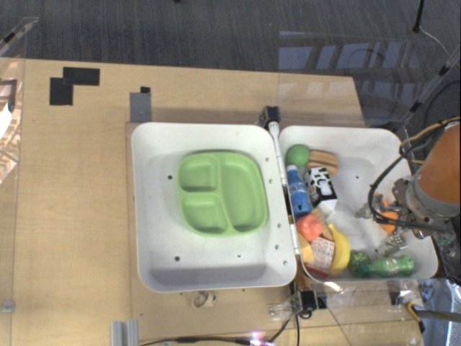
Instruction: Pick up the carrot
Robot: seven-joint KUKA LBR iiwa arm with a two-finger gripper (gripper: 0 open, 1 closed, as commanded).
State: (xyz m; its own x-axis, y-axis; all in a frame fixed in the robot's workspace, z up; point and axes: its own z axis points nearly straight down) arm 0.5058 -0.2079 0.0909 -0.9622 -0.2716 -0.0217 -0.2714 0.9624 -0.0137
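The desk is pale tan wood with black patches. Both bins are white. The sectioned plate is light green. In the other bin lie a green ball, a blue bottle, a black-and-white cow-patterned item, a yellow banana, a dark green vegetable and an orange carrot.

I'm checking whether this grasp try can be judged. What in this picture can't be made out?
- Gripper: fingers lost in cables and blur under the wrist; open or shut unclear.
- Carrot: just an orange bit by the gripper, mostly covered by it; whether it's held is unclear.
- Arm: cut off by the right edge.
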